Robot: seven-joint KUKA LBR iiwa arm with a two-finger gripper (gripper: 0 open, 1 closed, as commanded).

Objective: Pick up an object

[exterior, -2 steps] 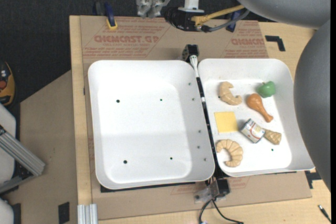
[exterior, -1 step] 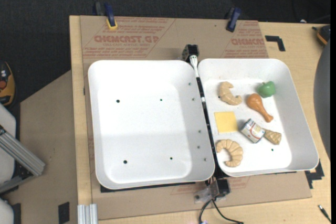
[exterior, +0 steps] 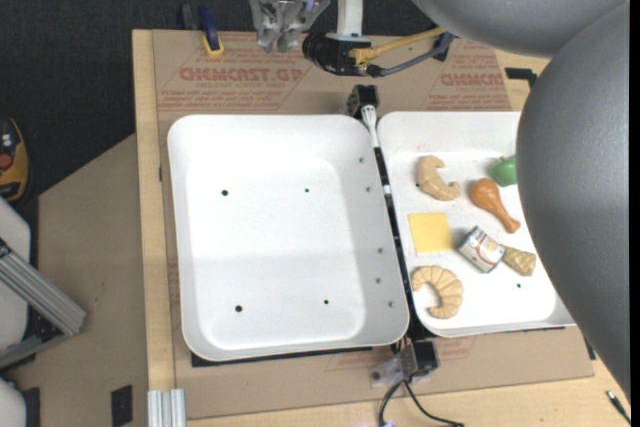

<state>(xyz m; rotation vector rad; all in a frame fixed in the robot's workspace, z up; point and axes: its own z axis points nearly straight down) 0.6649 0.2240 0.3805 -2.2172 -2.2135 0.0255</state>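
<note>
Two croissants, cheese slice, drumstick in right bin | tool above bench, grip state unclear

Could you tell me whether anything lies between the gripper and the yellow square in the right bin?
Nothing visible does. The gripper hangs above the bench's far edge, beyond the left bin. The yellow square lies flat and uncovered in the right bin, apart from both croissants.

Right bin holds two croissants, drumstick, cheese slice, can.
</note>
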